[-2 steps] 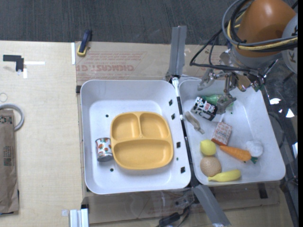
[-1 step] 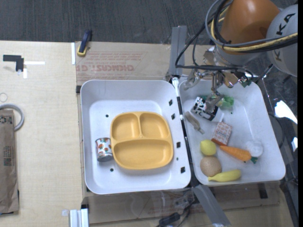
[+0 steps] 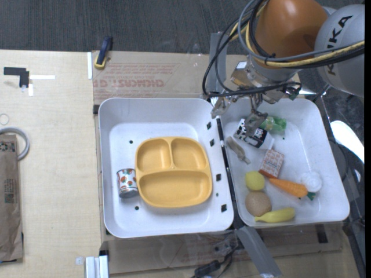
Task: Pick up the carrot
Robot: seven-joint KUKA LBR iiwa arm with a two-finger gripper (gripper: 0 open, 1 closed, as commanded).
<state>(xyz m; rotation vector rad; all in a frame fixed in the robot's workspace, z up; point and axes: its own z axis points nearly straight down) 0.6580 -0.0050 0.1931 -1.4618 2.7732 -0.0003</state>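
The orange carrot [image 3: 287, 186] lies flat in the right bin [image 3: 330, 155], near its front right part, with its green end toward the right wall. My gripper [image 3: 254, 119] hangs over the back of the same bin, well behind and to the left of the carrot. It hovers just above a black and white item [image 3: 250, 135], and the carrot is not in its grasp.
Around the carrot lie a small brown box [image 3: 272, 162], a yellow lemon [image 3: 254, 180], a potato [image 3: 258, 202], a banana [image 3: 276, 215] and a white lump [image 3: 313, 181]. A green item [image 3: 277, 123] sits at the back. The left bin [image 3: 110, 155] holds a yellow divided plate [image 3: 173, 171] and a small can [image 3: 126, 182].
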